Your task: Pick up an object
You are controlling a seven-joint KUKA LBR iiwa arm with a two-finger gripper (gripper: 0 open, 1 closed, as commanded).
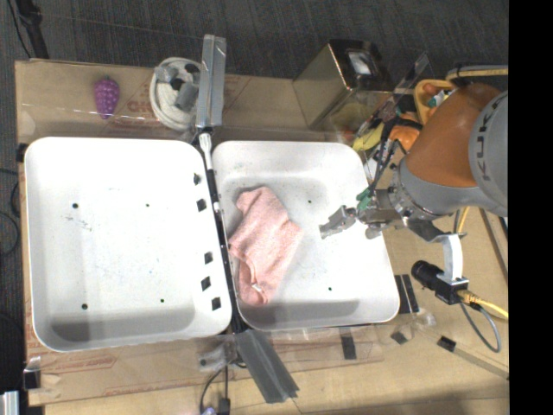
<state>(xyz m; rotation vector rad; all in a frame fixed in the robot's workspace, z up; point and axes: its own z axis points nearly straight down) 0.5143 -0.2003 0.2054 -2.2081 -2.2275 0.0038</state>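
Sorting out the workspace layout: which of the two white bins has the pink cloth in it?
The right bin, the one nearer the arm. The pink cloth lies crumpled against its left wall, with the gripper over it.

My bench (69,85) is a pale brown board, and beyond its far edge, along the top of the frame, the floor (259,7) is dark grey carpet. On the bench at the upper left lies a small purple knobbly thing (106,96), and just right of it a white roll of cord (175,92). A brown cardboard box (339,83) stands at the upper middle. A yellow cable (484,305) trails across the lower right. Light falls evenly from above
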